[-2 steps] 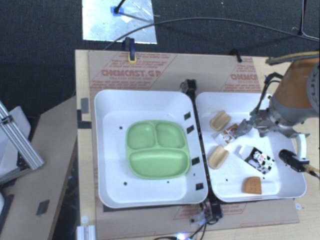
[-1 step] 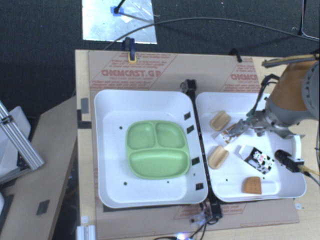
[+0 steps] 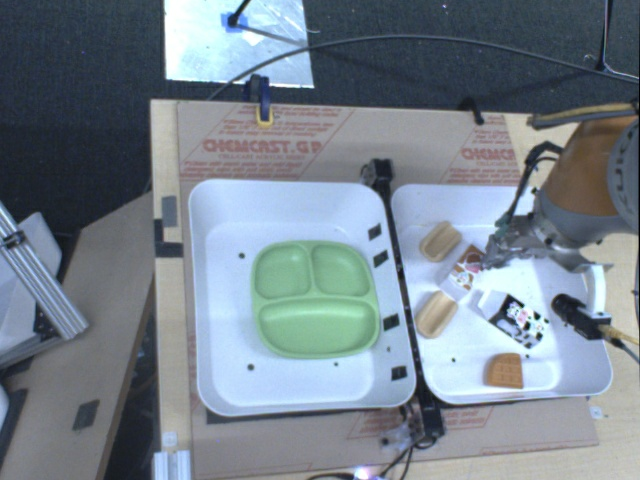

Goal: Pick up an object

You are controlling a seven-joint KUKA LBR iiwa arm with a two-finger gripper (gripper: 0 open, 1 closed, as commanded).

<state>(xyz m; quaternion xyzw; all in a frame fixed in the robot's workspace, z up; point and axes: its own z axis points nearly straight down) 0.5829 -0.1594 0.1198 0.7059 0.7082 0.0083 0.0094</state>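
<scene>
The right bin (image 3: 590, 368) holds several small things. A tan bun-shaped piece (image 3: 440, 240) lies at its upper left and a second tan piece (image 3: 436, 313) lies lower down by the left wall. A brown waffle (image 3: 505, 371) sits near the front. A small brown-and-white packet (image 3: 465, 268) and a black-and-white patterned item (image 3: 518, 320) lie in the middle. My gripper (image 3: 496, 251) hangs low over the bin, just right of the packet and above the patterned item. No thing shows between its fingers.
The left bin (image 3: 215, 368) holds a green divided plate (image 3: 315, 298). A black divider with clips (image 3: 392, 278) runs between the bins. The arm's grey and orange body (image 3: 590, 183) covers the right bin's far right corner.
</scene>
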